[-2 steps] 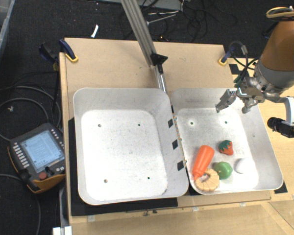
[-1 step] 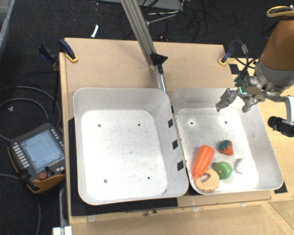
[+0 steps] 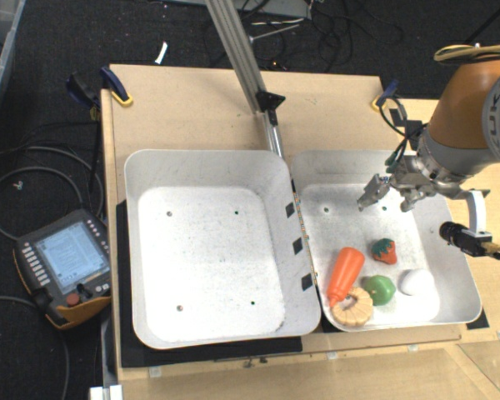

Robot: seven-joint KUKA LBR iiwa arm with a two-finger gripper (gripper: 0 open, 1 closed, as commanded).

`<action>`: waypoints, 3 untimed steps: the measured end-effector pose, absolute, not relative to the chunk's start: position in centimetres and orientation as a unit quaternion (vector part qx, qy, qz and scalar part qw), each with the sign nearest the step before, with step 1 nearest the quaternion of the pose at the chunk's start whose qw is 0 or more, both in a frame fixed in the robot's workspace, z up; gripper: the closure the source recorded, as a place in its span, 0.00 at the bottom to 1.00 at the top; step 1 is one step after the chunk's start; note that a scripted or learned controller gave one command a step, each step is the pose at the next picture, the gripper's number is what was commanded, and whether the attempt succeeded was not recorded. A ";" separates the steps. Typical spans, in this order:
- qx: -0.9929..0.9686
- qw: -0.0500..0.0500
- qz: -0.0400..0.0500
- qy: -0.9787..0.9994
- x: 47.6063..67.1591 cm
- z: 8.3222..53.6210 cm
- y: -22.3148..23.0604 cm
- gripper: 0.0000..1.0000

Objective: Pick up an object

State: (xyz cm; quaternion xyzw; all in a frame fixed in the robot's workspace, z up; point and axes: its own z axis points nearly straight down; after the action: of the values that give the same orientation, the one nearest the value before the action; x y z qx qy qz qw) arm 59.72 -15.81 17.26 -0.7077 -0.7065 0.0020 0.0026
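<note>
gripper point(image 3: 392, 192) spread, nothing between its fingers, poised over the bare upper part of the right bin point(image 3: 333, 182). carrot point(image 3: 345, 273), strawberry point(image 3: 384, 251), green ball point(image 3: 379, 289) and egg point(image 3: 416, 282) lie untouched nearby. pick not yet begun.

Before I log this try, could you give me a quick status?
Gripper open, above right bin, holding nothing. Carrot and other items untouched. Nothing in the way.
</note>
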 end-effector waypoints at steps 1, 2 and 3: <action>-0.706 0.003 0.002 -0.708 59.9 11.9 -14.7 0.00; -0.707 0.001 0.001 -0.707 59.8 9.4 -14.7 0.00; -0.707 -0.001 0.000 -0.707 59.9 10.6 -14.7 1.00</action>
State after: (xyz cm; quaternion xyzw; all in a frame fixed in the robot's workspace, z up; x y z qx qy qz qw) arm 59.94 -14.69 10.57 -0.7073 -0.7070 -0.0004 -0.0006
